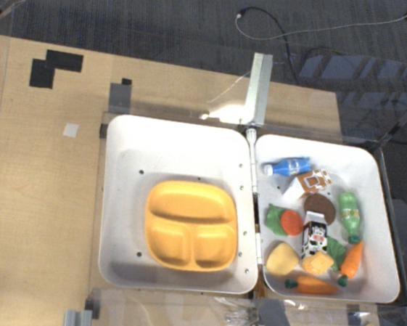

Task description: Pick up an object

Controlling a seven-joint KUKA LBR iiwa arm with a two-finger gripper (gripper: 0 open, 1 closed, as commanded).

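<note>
Orange toy carrot (315,286) lies lowest among toys in right bin (384,216).

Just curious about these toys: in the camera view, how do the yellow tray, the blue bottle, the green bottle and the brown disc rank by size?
1. Yellow tray, clearly largest.
2. Blue bottle and green bottle, too alike to rank.
3. Brown disc, slightly smaller.

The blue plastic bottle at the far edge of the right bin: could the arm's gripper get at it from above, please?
Probably yes: the blue plastic bottle lies on top with nothing over it, though the bin wall sits close behind it.
</note>
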